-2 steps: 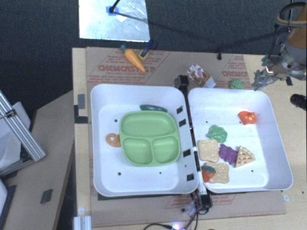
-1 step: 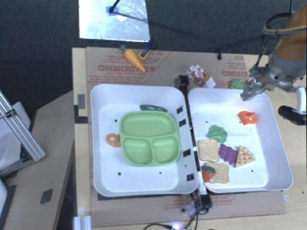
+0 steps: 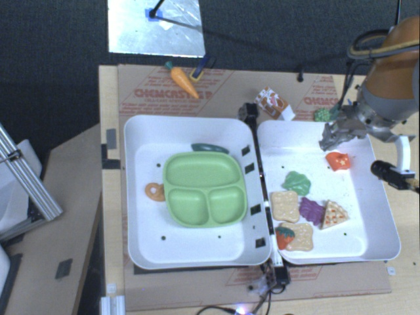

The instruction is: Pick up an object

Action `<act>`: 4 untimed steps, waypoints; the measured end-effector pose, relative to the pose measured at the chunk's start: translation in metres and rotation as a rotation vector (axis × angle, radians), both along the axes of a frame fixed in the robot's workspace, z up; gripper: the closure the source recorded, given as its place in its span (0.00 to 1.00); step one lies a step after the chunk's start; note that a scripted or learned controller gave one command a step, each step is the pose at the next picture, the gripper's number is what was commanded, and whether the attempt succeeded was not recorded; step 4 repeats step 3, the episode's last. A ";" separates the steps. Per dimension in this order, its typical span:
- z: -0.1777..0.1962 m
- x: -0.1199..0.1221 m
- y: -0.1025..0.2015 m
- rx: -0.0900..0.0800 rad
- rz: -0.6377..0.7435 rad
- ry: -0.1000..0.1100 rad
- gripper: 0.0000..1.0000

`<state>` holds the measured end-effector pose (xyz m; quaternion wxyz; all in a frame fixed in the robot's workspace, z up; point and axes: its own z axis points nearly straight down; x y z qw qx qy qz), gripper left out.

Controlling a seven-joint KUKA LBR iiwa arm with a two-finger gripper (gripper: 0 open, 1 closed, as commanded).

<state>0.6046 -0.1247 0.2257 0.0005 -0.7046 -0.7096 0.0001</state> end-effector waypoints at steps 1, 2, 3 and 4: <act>0.007 -0.026 0.036 0.001 0.001 0.000 1.00; 0.013 -0.058 0.079 0.001 0.001 0.000 1.00; -0.005 -0.076 0.108 0.001 0.000 0.000 1.00; -0.005 -0.076 0.108 0.001 0.000 0.000 1.00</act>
